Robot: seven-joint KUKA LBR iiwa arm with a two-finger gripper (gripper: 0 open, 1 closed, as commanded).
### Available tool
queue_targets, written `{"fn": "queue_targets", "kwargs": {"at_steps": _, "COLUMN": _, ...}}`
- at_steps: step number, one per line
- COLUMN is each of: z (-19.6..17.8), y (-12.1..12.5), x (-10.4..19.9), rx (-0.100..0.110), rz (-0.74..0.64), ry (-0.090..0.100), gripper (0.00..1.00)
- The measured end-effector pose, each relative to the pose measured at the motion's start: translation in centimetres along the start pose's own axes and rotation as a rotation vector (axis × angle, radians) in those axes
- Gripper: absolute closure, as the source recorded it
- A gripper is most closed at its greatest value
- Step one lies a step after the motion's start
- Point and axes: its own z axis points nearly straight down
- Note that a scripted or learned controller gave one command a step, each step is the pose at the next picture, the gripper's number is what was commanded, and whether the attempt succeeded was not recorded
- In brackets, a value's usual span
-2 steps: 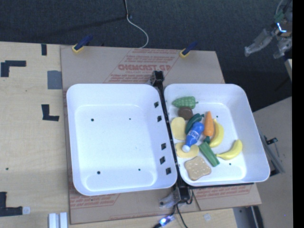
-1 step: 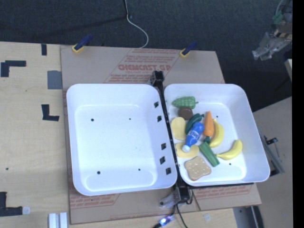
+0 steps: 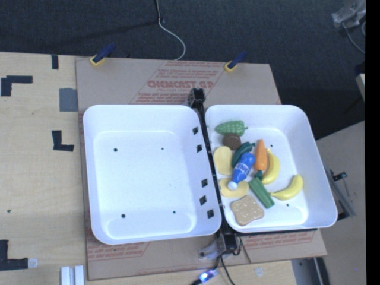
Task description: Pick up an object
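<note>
Toys crowd the right bin (image 3: 314, 159), all heaped against its left wall: a blue bottle (image 3: 241, 170) lies at the heart of the pile, an orange carrot (image 3: 260, 154) just beside it, a yellow banana (image 3: 289, 187) nearer the bin's middle, a slice of toast (image 3: 247, 209) at its near edge and a green leafy piece (image 3: 230, 127) at its far edge. The gripper (image 3: 349, 12) hangs blurred, well beyond the bin's far right corner, clear of everything; spread or closed, I cannot tell.
</note>
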Motion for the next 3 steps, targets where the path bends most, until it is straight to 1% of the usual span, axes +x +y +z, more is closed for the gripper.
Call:
{"fn": "queue_targets", "kwargs": {"at_steps": 1, "z": 1.1, "y": 0.0, "x": 1.6, "rx": 0.018, "rz": 0.005, "ry": 0.003, "gripper": 1.00}}
{"fn": "queue_targets", "kwargs": {"at_steps": 2, "z": 1.1, "y": 0.0, "x": 12.2, "rx": 0.018, "rz": -0.004, "ry": 0.006, "gripper": 1.00}}
{"fn": "queue_targets", "kwargs": {"at_steps": 3, "z": 0.9, "y": -5.1, "x": 15.3, "rx": 0.020, "rz": 0.002, "ry": 0.006, "gripper": 1.00}}
